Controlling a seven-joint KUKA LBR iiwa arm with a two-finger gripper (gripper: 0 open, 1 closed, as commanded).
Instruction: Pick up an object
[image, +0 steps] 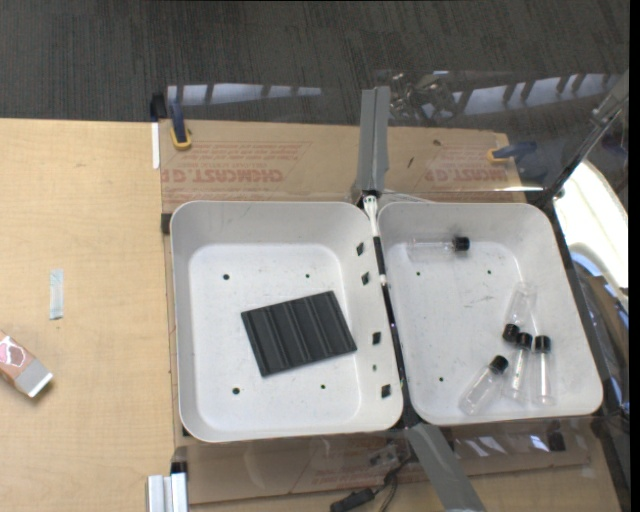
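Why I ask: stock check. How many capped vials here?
5 vials, all in the right bin: one near its far wall, four clustered at its right; they overlap, so one may hide.

You have two shallow white bins before you, the left bin (180, 300) and the right bin (556, 250), touching along their inner edges. Both sit on a cardboard sheet (240, 165) printed with red lettering. An orange clamp (178, 135) grips the sheet's far left corner, and a second clamp (505, 153) grips the far right. A grey bar (373, 140) rises behind the seam. On the tan counter (80, 200), well left of the bins, lie a small grey strip (56, 295) and, nearer you, a pink-and-white block (22, 366).
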